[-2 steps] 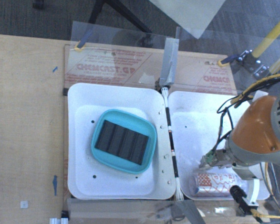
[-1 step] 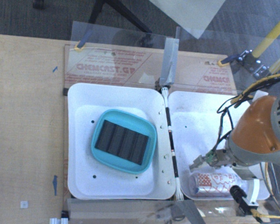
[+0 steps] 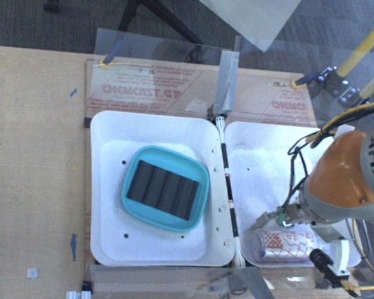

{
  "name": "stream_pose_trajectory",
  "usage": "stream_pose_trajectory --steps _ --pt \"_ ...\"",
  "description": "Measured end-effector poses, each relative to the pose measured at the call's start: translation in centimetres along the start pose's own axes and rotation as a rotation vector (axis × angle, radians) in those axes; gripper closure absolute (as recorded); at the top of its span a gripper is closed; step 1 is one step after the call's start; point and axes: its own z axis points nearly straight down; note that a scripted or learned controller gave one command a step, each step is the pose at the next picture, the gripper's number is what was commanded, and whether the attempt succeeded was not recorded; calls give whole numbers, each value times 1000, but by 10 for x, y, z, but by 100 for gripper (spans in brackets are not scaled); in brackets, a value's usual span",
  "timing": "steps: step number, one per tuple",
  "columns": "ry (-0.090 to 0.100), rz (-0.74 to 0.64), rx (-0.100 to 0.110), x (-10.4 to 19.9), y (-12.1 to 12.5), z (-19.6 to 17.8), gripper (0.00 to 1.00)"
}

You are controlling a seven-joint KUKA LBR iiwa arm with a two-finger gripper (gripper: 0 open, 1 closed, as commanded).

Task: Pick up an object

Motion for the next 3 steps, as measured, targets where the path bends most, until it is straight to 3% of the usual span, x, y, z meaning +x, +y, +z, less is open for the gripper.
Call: stream_pose_trajectory --steps 1,2,3 --pt "-4 195 -4 5 2 0 0" --pt "-4 304 4 -45 -14 -27 0" --pt "1 39 8 -4 -3 -5 0"
